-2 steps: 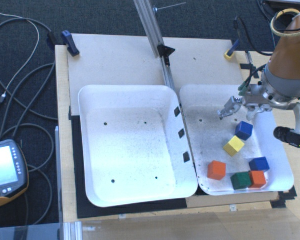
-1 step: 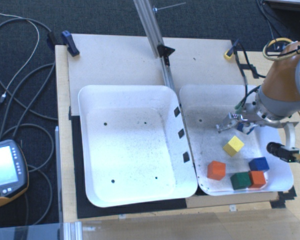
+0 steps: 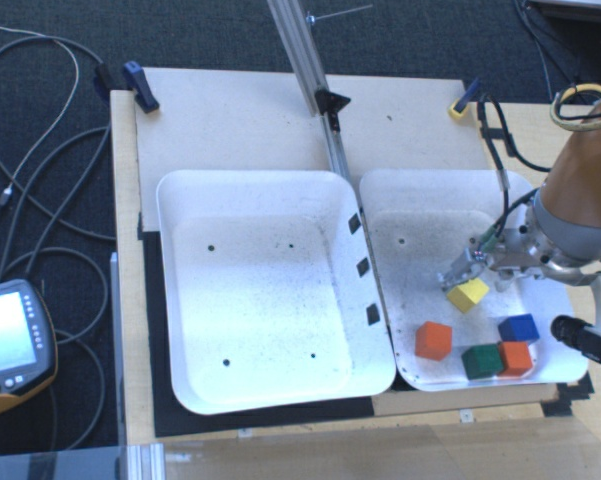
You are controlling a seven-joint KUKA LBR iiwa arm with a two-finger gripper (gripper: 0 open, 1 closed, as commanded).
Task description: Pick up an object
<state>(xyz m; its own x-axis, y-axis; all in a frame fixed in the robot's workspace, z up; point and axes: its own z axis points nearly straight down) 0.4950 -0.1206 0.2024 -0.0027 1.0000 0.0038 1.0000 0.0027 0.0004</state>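
arm: reaches in from the right, over the right bin (image 3: pixel 410 193)
gripper (image 3: pixel 464 270): low in the bin; open or closed, can't tell
yellow block (image 3: pixel 468 294): touching or just under the gripper tip, tilted; not visibly held
other blocks: orange cube (image 3: pixel 434 340) alone; green (image 3: pixel 482 361), small orange (image 3: pixel 517 358), blue (image 3: pixel 519 328) clustered near front-right corner
left bin (image 3: pixel 180 193): beside it
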